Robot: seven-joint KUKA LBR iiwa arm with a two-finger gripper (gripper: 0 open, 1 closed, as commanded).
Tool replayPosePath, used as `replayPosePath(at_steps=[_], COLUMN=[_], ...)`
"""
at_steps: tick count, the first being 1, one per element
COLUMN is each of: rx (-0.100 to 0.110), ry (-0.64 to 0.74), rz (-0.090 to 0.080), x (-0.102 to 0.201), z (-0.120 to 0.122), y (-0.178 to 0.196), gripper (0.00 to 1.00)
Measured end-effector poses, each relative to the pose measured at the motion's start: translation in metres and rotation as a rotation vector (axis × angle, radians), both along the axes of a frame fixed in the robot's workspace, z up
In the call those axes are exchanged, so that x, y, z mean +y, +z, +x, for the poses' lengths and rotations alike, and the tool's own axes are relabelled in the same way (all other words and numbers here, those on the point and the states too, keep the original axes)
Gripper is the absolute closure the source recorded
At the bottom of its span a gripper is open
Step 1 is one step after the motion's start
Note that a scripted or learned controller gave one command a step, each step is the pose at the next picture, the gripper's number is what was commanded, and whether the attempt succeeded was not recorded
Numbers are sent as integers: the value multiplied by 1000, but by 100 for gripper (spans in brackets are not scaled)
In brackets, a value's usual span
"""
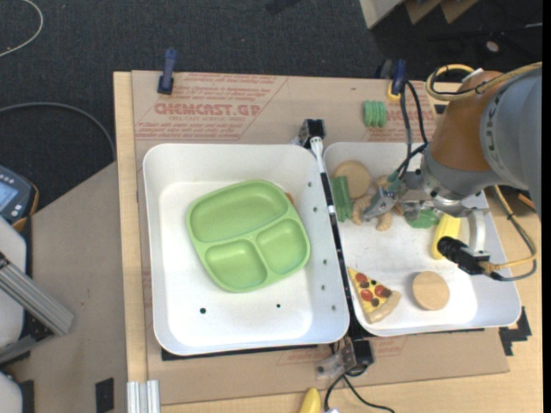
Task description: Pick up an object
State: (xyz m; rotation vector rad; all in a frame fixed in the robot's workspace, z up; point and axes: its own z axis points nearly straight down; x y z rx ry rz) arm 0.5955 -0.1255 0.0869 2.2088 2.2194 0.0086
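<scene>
My gripper (377, 206) reaches down into the left part of the right bin (495, 312); the grey arm with its orange band comes in from the right. It hovers among a tan round biscuit (352, 178), a green stick (342, 200) by the bin's left wall and a small tan piece (384, 223) just below it. Whether anything is held cannot be made out. A pizza slice (373, 293) and a tan disc (430, 290) lie at the bin's front. Under the wrist, a yellow piece (446, 229) and a green piece (422, 218) peek out.
The left bin (164, 231) holds a green divided plate (248, 235). A small green block (374, 114) lies on the cardboard behind the right bin. Cables and a black connector (456, 251) hang from the wrist over the right bin.
</scene>
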Motion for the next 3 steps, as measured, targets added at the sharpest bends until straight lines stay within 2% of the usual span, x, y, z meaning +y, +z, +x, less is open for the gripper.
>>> replayPosePath(at_steps=[1, 2, 3], rx=[-4, 8, 8], ry=[-6, -3, -2], rz=[-4, 2, 1], x=[-54, -60, -60], z=[35, 63, 63], y=[122, 19, 31], gripper=[0, 0, 100])
